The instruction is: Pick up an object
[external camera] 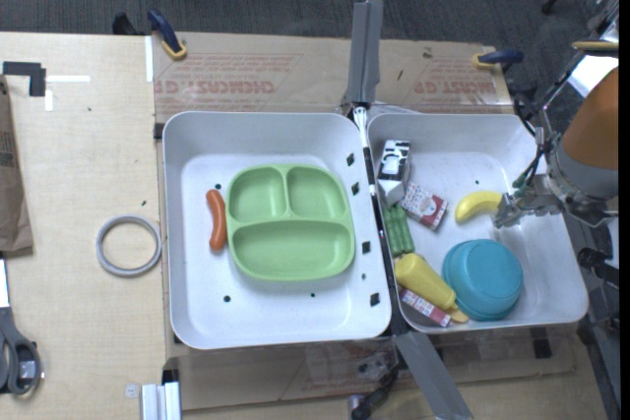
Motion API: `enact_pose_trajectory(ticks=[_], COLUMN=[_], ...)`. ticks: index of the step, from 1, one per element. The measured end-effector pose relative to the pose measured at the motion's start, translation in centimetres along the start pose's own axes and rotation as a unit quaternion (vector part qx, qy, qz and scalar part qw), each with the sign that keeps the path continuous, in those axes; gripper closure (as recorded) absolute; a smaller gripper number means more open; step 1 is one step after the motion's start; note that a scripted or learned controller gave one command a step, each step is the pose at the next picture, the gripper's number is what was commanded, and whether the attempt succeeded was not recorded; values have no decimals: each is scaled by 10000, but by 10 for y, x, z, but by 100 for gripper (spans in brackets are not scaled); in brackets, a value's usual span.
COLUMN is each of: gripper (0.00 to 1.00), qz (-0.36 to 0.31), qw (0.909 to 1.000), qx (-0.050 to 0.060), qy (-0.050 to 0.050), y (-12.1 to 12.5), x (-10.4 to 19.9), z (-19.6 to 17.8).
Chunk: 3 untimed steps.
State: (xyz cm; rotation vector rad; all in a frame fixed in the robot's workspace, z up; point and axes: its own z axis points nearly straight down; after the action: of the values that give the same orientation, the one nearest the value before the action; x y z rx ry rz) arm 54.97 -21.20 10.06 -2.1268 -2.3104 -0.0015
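Beside the gripper in the right bin lies the banana (nearest target); claw state unclear. Its curved skin could slip off-centre and skid into the blue bowl.

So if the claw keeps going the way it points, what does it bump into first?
Probably the banana. The claw points left, right beside it. Height is hard to judge, so it could pass over.
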Motion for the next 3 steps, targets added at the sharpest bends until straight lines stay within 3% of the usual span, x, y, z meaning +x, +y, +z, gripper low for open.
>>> enact_pose_trajectory(ticks=[1, 2, 3], gripper=[0, 0, 0], qz=[-1, -105, -812], qw=[10000, 9999, 9966], qx=[4, 11, -120], qy=[10, -6, -62], y=[0, -5, -46], x=[1, 27, 63], z=[0, 10, 4])
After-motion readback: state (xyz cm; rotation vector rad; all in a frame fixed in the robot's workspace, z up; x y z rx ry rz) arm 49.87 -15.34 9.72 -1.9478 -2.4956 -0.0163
